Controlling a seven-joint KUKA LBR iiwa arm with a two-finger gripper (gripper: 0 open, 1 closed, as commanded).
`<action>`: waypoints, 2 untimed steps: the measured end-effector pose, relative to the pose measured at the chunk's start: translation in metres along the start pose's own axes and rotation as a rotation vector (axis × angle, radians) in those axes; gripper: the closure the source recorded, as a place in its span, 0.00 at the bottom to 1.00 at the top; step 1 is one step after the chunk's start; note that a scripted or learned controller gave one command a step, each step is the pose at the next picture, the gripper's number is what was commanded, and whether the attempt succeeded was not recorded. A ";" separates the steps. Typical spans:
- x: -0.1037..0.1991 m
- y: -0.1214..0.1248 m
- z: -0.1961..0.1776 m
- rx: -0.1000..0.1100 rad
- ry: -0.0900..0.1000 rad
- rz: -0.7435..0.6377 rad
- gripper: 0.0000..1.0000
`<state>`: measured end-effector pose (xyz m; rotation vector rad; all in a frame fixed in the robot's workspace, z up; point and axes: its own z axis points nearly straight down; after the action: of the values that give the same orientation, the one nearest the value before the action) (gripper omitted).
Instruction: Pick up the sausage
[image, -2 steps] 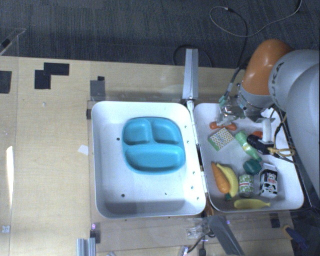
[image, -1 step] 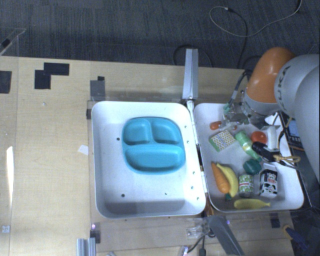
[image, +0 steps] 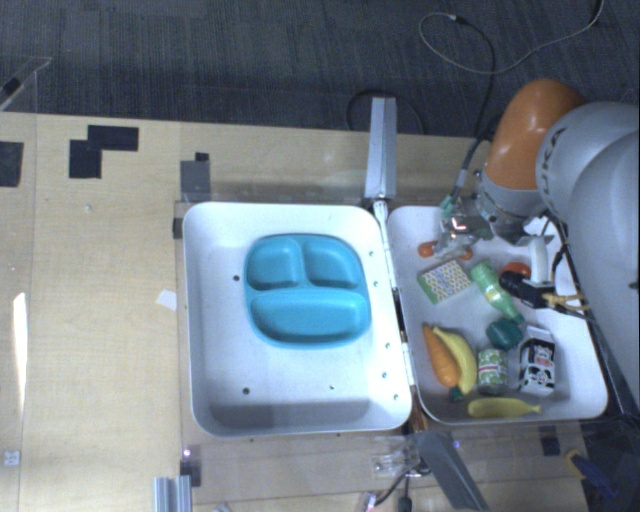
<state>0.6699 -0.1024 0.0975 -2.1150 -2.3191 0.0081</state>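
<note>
So the sausage (image: 432, 247) is up near the top of the right bin (image: 590, 395), a small reddish thing lying roughly left-to-right, tilted a bit, mostly tucked under the gripper (image: 458, 226). The gripper sits right over it, just up and to the right; can't tell how the jaws stand. Just below lies a green patterned card (image: 445, 280), with a green bottle (image: 492, 286) beside it. Further down: carrot (image: 441, 360), banana (image: 458, 356), small can (image: 491, 369). The left bin (image: 215, 400) has a blue divided tray (image: 305, 290).
</note>
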 end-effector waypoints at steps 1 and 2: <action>0.018 -0.034 -0.011 -0.013 0.001 0.029 0.00; 0.015 -0.001 0.004 0.008 0.004 0.020 0.00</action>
<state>0.6672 -0.0872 0.0937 -2.1327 -2.2910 0.0130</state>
